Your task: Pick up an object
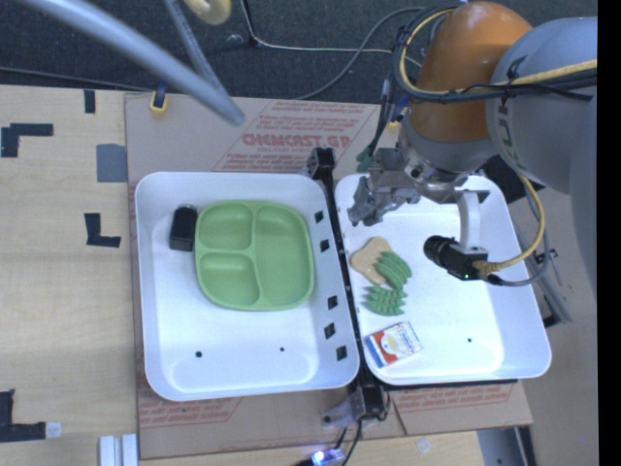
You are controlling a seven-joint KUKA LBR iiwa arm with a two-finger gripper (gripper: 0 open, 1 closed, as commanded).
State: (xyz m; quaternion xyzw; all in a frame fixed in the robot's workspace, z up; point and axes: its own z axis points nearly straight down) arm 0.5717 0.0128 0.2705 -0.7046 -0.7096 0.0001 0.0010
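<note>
While I am watching the feed from above, the gripper point(374, 202) is hanging over the upper left corner of the right bin point(505, 357), close to the divider between the two bins. From this angle I am not getting a clear look at its tip, so I cannot tell how it is set or whether anything is in it; nothing is visibly hanging from it.

Just below it, the nearest candidates are lying together: a tan flat piece point(369, 257) touching a green leafy toy point(388, 284) that looks like ribbed plastic leaves, in two clumps. I am judging both as light and fairly stiff, probably hollow play food, and slightly slippery on smooth faces. The leafy one is offering ridges, so I am thinking a pinch across its narrow width would seat best; the tan piece is lying low and may slide instead of lifting.

Further toward the near edge, a small red-and-white packet point(393, 343) is lying flat, thin and hard to get under.

In the left bin point(160, 357), a green divided tray point(255, 255) is sitting with a dark block point(182, 228) beside it.
</note>
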